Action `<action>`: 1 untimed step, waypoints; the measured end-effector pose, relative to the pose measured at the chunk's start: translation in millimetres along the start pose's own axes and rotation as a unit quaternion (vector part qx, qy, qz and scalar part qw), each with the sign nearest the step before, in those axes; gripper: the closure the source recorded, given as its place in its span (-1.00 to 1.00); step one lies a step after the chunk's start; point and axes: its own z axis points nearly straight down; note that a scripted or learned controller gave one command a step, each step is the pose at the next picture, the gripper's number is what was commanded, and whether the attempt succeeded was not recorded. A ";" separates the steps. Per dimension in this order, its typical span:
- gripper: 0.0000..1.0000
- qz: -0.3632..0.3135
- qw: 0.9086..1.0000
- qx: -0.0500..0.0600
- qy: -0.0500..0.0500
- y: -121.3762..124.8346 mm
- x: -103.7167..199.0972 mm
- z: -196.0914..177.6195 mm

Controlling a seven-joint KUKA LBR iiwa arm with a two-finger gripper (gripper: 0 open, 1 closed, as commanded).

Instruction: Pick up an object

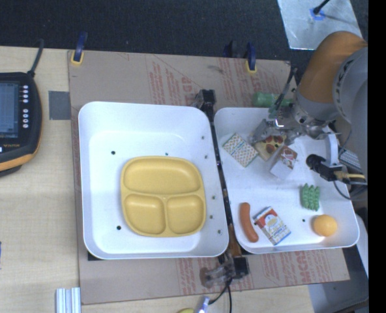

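Note:
My gripper hangs low over the back of the right bin, reaching in from the right under the grey arm with its orange band. Right below it lie a small yellowish-red item and a white carton with a red print. A checkered little box sits just to the gripper's left. Further forward in the same bin lie a red sausage, a red and white packet, an orange ball and a green block.
The left bin holds a yellow divided plate. A teach pendant lies on the bench at far left. A black cable part of the arm hangs over the right bin's right side.

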 end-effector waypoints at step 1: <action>-1.00 0.000 1.000 0.001 0.000 0.1 7.2 -0.7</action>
